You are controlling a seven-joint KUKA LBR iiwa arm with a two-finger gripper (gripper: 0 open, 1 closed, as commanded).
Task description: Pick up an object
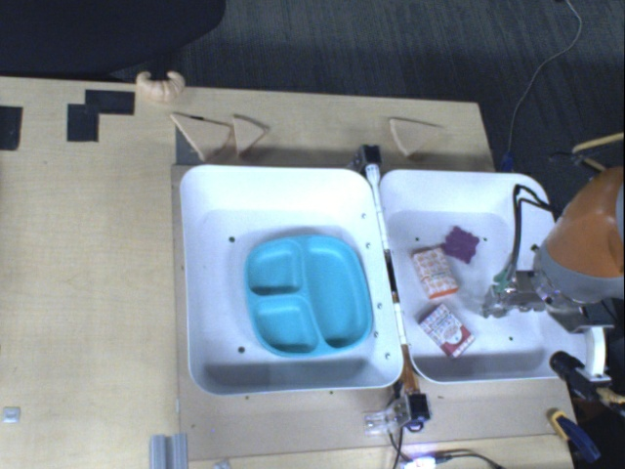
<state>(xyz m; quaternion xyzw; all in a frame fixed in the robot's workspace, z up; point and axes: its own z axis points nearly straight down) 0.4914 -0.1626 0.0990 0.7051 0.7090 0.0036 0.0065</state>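
Overhead, the grey arm's two-finger gripper (498,301) hangs over the right shallow white bin (488,191), near its right wall; its state I cannot tell. Just left lie a red-and-white packet (446,328), an orange-and-white packet (435,272) and a purple knobbly toy (462,244). A blue three-compartment plastic tray (308,294) sits in the left white bin (210,262).

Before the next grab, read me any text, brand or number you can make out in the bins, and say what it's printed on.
No text is legible.
Orange-and-white packet in the right bin: has print, too blurred to read.
Red-and-white packet nearer the front: has print, too blurred to read.
Purple object: no markings seen.
Blue divided plate in the left bin: no markings seen.
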